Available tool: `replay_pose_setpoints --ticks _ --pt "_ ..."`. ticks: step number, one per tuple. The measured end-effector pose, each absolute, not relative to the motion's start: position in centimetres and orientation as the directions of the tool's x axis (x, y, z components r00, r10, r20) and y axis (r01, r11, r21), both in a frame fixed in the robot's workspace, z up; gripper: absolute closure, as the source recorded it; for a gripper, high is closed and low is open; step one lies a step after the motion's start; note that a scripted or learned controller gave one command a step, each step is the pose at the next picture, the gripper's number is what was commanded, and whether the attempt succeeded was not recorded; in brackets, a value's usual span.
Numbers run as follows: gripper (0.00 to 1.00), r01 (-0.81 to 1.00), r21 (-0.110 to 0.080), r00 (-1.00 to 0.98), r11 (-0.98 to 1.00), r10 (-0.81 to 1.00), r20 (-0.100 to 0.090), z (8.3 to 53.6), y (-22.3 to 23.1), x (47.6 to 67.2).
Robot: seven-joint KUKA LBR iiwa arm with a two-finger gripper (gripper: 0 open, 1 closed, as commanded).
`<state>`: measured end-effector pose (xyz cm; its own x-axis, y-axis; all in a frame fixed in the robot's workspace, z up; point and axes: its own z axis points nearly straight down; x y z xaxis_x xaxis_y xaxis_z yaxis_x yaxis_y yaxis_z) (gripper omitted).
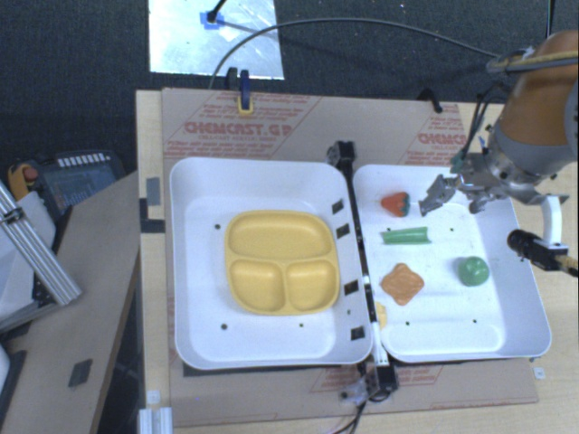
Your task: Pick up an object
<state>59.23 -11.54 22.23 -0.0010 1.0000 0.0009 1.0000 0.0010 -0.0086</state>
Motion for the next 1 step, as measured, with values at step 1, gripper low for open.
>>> replay_pose_setpoints --ticks 1 --pt "0.00 1.000 0.001 -0.003 0.003 1.000 0.000 22.75 -11.53 59.46"
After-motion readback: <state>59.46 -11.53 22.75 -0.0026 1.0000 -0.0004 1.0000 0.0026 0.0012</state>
